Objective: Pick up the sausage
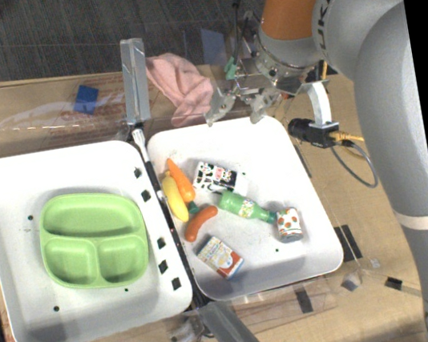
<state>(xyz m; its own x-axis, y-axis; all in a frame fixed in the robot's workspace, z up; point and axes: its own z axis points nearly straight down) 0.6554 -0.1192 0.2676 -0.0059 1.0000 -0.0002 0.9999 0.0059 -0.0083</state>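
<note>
The sausage [201, 223] is a short reddish-brown piece lying in the right bin [294, 161], near its left wall, just below a yellow banana [175, 200] and an orange carrot [180, 179]. My gripper [237, 109] hangs above the far rim of the right bin, well behind the sausage and apart from it. Its two fingers [218, 108] are spread and nothing sits between them.
The right bin also holds a black-and-white carton [217, 178], a green bottle [243, 206], a small can [289, 224] and an orange box [219, 256]. A green divided plate [93, 240] lies in the left bin [8, 200]. A pink cloth [182, 84] lies behind the bins.
</note>
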